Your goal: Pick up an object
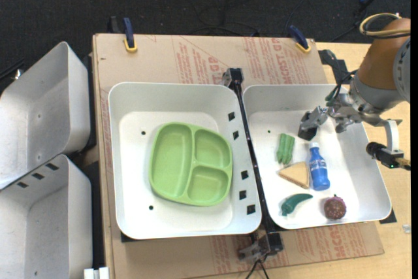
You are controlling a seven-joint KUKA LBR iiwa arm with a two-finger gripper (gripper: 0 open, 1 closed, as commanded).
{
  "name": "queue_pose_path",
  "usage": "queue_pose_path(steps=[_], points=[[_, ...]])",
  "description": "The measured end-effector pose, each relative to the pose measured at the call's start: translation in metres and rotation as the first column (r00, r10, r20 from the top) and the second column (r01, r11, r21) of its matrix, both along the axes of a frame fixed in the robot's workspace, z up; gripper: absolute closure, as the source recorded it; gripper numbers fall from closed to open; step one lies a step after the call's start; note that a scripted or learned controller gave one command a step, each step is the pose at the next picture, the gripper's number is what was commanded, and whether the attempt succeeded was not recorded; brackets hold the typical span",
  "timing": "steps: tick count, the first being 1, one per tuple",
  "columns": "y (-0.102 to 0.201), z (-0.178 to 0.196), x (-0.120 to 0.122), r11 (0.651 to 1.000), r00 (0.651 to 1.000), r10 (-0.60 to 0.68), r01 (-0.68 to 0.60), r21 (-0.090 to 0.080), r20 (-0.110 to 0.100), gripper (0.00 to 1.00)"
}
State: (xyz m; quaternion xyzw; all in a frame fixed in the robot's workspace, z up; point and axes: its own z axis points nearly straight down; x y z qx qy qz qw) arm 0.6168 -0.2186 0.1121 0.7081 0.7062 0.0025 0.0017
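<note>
The right bin (366,160) holds several small items. A light green pod-shaped piece (285,148) lies near the bin's middle, with a tan wedge (296,174) just below it. A blue bottle (318,168) lies beside the wedge, cap pointing up-view. A dark green curved piece (295,202) and a maroon round fruit (334,207) sit near the front wall. My gripper (312,123) hangs over the back half of this bin, just above the bottle's cap and to the right of the green pod. Nothing is visibly held in it.
In the left bin (124,140) lies a light green divided plate (192,164). A black divider (245,140) runs between the two bins. The grey and orange arm (382,72) comes in over the right bin's back right corner. White tubs (39,114) stand off the bench at left.
</note>
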Motion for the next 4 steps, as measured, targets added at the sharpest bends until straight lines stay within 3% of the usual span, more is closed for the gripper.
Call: queue_pose_path(steps=[1,2,3,4], points=[[0.000,-0.010,0.006,1.000,1.000,0.006,-0.006,0.000,0.006,0.00],[0.001,0.007,0.011,1.000,1.000,0.008,-0.008,-0.003,0.023,1.00],[0.006,0.070,0.012,1.000,1.000,0.006,-0.006,-0.003,0.000,1.00],[0.003,0.116,0.018,1.000,1.000,0.005,-0.005,-0.004,0.001,1.00]])
